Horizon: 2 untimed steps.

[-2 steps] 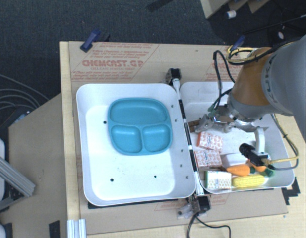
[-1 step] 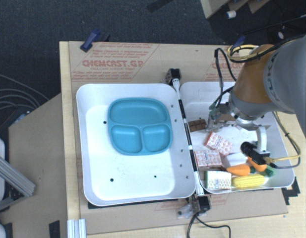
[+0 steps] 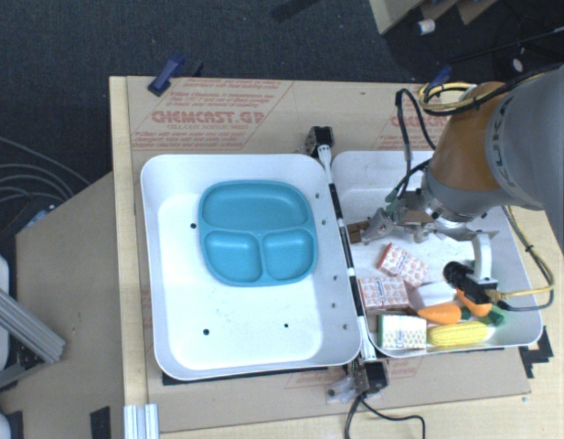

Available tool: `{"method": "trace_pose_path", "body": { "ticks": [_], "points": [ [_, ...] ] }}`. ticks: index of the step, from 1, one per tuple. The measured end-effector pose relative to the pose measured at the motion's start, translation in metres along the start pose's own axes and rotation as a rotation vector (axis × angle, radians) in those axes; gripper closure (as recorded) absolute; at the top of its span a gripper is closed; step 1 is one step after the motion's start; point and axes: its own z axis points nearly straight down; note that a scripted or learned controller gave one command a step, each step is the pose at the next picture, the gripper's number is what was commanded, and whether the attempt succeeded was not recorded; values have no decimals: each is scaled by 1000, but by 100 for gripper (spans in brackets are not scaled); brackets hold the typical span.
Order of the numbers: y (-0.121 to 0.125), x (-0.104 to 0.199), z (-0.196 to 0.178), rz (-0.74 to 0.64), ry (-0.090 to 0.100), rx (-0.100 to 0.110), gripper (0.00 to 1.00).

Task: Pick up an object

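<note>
I see my jaws point(image 3: 384, 222) low in the right bin point(image 3: 373, 167), near its left wall; I cannot tell their state. Just right of them lie two red-checked packs point(image 3: 400, 262), and farther right a carrot point(image 3: 441, 314), a corn cob point(image 3: 460, 335) and a small box point(image 3: 402, 331). Left of the jaws, the left bin point(image 3: 172, 245) holds a blue tray point(image 3: 257, 231).

claw point(image 3: 384, 224) over right bin point(image 3: 373, 167) | blue tray point(image 3: 257, 231) in left bin point(image 3: 172, 273)
</note>
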Motion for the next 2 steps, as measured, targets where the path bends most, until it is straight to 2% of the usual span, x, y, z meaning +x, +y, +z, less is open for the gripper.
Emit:
{"method": "trace_pose_path", "body": {
  "ticks": [1, 2],
  "points": [
    [-77, -11, 10, 1, 0, 1, 0],
    [-76, -10, 1, 2, -1, -1, 100]
  ]
}}
